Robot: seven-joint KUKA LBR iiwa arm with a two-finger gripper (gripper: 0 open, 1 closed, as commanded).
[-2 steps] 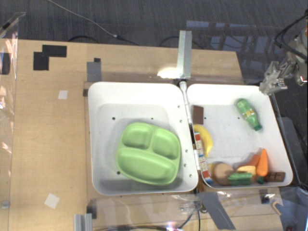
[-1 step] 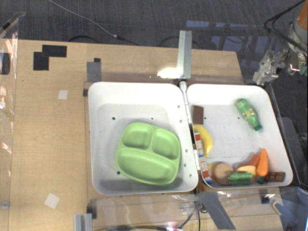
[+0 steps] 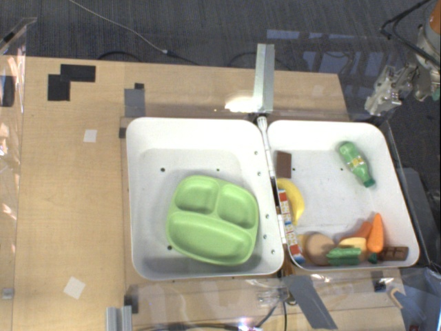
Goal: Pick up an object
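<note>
Bottle (image 3: 356, 163), green, lies alone near the right bin's (image 3: 324, 185) far right corner with bare floor around it; banana (image 3: 293, 198) hugs the divider; carrot (image 3: 375, 233) crowds the near edge; left bin (image 3: 148, 185) holds a green tray (image 3: 213, 219); gripper (image 3: 386, 95) hovers beyond the far rim, its opening impossible to judge.

Table (image 3: 76, 205): tan surface, below-left of the end effector (image 3: 386, 92). Black markers (image 3: 69, 80) lie far left of it at about the same height. A metal post (image 3: 264, 78) stands to its left, nearer
</note>
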